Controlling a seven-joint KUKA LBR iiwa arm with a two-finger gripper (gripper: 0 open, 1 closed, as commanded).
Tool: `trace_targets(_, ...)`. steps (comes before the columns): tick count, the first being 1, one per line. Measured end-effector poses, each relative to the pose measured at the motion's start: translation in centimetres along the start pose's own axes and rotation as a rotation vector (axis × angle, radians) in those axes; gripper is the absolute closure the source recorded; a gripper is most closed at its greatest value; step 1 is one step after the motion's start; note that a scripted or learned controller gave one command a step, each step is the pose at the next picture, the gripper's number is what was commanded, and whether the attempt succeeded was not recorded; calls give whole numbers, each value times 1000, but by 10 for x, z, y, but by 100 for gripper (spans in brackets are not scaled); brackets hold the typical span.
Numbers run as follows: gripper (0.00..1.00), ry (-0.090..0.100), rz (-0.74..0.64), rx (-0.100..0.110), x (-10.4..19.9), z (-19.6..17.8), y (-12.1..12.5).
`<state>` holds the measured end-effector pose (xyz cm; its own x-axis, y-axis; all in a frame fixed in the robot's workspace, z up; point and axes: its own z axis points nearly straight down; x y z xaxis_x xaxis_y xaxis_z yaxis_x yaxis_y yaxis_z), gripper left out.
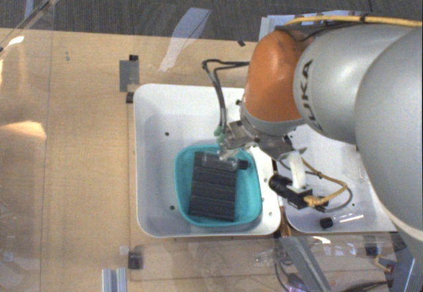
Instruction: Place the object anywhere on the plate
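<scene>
Within the left bin [149, 172], toward its near right corner, sat item one: a teal plate [182, 175], shallow, square with rounded corners.

Item two, the task's thing: a dark ribbed block [213, 195], oblong, lying flat on the plate. Its long axis ran from the plate's near edge to its far edge, tilted only slightly, and its ribs ran across that axis. It covered the plate's middle, with teal rim showing along the left, near and right sides.

Item three: the claw [228, 150], set over the plate's far edge, directly above the block's far end and apparently touching it. Whether it was clenched on the block or had released it could not be told. The block extended from the claw toward the bin's near wall.

Item four: the arm [344, 79], grey with an orange band, reaching over the right bin [360, 221] from the right edge of the worktop [73, 152].

Item five: a small black piece [325, 222] near the right bin's near edge, well apart from the plate.

Assessment: the block appeared to rest on the plate already. The coming move probably called for a straight lift off the block's far end, since a sideways pull might have dragged it along its length.
</scene>
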<state>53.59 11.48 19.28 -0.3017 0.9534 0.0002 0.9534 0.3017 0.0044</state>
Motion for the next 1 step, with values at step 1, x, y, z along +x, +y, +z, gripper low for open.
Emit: trace_targets(1,0,0,1,0,0,0,0)
